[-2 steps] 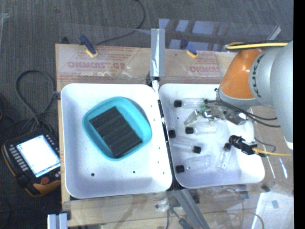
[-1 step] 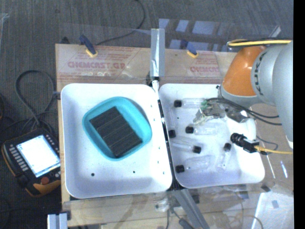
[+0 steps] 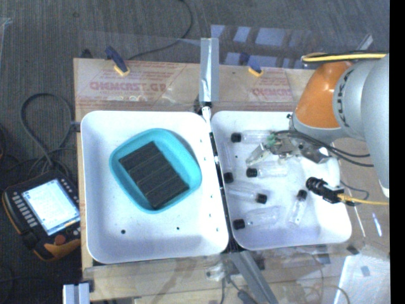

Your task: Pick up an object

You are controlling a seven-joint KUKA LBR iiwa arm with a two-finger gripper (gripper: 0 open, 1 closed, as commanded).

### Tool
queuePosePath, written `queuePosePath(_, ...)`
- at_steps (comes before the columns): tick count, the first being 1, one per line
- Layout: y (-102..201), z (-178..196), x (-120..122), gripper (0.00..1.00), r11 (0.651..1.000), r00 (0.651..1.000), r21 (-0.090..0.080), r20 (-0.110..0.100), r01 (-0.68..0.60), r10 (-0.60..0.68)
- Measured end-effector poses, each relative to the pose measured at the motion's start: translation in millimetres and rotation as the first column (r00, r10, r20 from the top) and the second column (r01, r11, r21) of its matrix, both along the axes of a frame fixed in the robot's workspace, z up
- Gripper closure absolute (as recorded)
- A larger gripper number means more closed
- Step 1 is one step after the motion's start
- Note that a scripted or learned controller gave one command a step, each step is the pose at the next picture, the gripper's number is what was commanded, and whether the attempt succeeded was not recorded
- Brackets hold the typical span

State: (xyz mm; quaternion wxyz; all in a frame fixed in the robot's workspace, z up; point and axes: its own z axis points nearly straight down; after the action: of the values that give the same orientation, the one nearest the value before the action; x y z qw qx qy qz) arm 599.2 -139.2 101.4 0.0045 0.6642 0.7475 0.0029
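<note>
The task's things are small clear plastic vials with black caps, scattered across the floor of the right bin (image 3: 342, 230). One vial (image 3: 255, 169) lies near the bin's middle, just below the gripper; another vial (image 3: 297, 208) lies tilted toward the lower right, and a third vial (image 3: 261, 218) rests close to the front wall with its cap at the left. More black caps dot the floor, one near the upper left corner and one by the left wall. None of them is lifted off the bin floor.

The gripper (image 3: 266, 145) hangs low over the upper middle of this bin, at the end of the grey arm with its orange band (image 3: 319, 103). Whether it is spread or pressed together cannot be told from here.

The left bin (image 3: 101, 233) holds a teal tray (image 3: 186, 154), set at a tilt, and a dark ribbed slab (image 3: 154, 174) lies inside that tray.
</note>
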Motion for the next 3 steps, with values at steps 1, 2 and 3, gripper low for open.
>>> queuePosePath(1, 0.2, 8.6, -0.2, 1.0, 1.0, 1.0, 0.001, 0.0, 0.001, -0.001)
queuePosePath(2, 0.3, 8.6, -0.2, 0.0, 1.0, 1.0, 0.001, -0.001, 0.001, -0.001)
queuePosePath(3, 0.1, -12.2, 70.1, 0.0, 0.992, 0.992, 0.003, -0.013, -0.125, 0.125)
